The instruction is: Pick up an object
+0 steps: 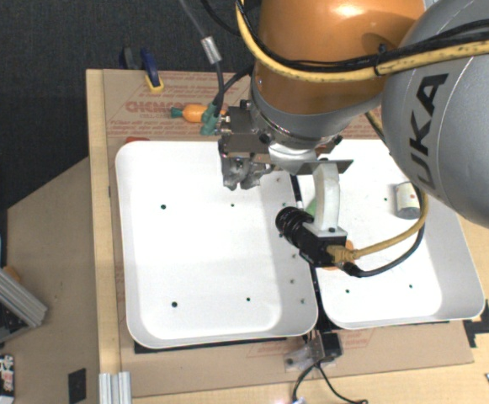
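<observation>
One small white object (405,200) lies in the right bin (446,301), well apart from the gripper (242,173) over the left bin (143,310); grip state unclear.

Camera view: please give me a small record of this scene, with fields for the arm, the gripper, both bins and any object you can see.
arm: grey with an orange band, reaching in from the right of the view
gripper: above the far edge of the left bin, nothing seen between its parts
left bin: white, shallow
right bin: white, shallow, partly covered by the arm
object: small white cylinder lying in the right bin, apart from the gripper
task state: no object picked up yet
</observation>
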Robot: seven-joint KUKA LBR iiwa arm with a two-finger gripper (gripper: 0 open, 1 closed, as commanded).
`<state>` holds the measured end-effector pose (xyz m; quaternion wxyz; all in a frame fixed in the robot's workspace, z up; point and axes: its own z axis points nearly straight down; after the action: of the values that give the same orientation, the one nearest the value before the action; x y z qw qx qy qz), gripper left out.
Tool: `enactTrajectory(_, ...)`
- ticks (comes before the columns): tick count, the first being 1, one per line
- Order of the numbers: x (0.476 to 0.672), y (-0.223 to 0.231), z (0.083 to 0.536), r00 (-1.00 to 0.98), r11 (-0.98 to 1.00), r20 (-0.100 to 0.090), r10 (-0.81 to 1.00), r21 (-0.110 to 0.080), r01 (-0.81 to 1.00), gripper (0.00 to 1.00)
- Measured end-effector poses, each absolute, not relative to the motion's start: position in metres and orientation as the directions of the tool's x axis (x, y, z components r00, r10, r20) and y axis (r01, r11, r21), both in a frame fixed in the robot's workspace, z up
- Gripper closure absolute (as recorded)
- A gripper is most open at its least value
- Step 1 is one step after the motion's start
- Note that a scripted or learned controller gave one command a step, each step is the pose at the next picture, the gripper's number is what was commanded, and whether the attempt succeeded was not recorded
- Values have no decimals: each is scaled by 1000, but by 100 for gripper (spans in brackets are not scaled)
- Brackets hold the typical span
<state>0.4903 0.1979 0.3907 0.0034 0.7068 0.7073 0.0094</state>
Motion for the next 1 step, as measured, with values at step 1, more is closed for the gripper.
enactTrajectory(1,479,226,511,-5,5,8,1000,14,1000,100)
